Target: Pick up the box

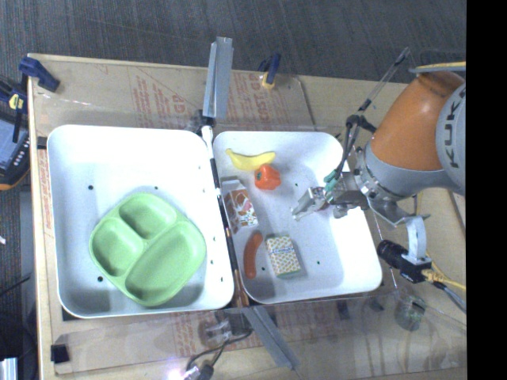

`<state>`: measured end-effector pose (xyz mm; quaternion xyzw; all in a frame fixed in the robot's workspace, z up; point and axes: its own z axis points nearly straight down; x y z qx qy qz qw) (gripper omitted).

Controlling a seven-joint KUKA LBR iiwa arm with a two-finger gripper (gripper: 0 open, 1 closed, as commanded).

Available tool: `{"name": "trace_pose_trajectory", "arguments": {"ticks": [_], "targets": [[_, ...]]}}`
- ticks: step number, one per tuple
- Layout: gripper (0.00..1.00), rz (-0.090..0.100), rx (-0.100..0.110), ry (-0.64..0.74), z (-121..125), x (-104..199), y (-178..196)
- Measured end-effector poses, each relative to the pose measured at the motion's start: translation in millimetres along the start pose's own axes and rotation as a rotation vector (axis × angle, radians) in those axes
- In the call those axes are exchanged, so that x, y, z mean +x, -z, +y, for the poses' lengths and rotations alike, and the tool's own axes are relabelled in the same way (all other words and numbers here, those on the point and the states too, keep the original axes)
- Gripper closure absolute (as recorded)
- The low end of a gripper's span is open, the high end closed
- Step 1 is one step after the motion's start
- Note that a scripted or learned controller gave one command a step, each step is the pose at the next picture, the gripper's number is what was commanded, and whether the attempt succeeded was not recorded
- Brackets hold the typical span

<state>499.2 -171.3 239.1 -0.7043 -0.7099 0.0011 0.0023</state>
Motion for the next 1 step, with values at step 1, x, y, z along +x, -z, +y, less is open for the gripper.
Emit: {"name": "trace_pose_trajectory", "arguments": {"ticks": [1], "targets": [[0.00, 0.000, 0.001, 0.041, -22.8, 20.3, -121.5]]}}
